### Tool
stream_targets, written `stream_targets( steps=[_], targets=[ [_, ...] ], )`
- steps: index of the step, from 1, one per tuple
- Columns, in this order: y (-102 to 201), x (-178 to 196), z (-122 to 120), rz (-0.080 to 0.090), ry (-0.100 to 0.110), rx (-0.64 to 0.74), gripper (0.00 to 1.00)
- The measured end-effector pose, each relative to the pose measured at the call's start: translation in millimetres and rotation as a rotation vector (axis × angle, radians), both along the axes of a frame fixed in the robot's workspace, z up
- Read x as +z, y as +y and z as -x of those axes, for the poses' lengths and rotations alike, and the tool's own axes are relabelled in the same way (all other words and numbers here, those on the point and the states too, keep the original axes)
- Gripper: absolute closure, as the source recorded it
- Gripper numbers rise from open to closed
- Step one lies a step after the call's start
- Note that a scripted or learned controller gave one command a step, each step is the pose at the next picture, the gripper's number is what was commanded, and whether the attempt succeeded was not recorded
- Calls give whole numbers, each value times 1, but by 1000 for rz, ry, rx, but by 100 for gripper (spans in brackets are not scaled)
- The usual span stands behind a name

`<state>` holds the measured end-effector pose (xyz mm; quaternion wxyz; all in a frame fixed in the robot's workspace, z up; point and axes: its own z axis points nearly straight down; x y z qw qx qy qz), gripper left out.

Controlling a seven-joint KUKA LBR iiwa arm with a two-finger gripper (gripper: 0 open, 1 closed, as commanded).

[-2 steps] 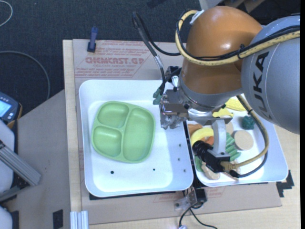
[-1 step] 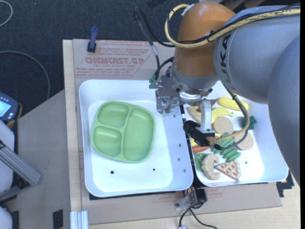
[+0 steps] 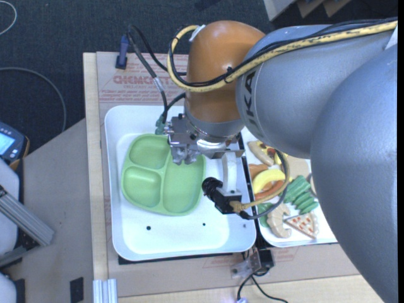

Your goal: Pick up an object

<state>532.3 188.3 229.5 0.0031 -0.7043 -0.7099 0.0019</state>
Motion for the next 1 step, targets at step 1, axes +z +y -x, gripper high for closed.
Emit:
stream_targets(
  steps=[1],
  targets=[
    [39, -94, 59, 4, 9, -3, 100]
  ],
)
